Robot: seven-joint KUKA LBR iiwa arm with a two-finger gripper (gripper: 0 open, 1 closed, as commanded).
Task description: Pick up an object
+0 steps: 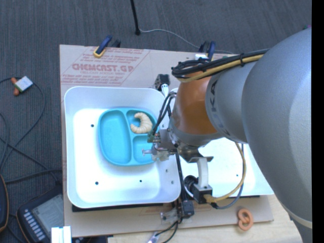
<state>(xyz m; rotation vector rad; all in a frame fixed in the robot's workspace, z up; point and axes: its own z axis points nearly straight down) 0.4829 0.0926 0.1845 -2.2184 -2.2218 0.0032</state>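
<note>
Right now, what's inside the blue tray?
The blue tray has a curved, cream-colored croissant-like piece in its upper right compartment. The big left compartment looks bare. The arm covers the tray's right edge, so anything there is hidden.

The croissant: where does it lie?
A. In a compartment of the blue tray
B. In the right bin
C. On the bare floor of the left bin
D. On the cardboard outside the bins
A: the croissant lies in an upper right compartment of the blue tray, inside the left bin.
</note>
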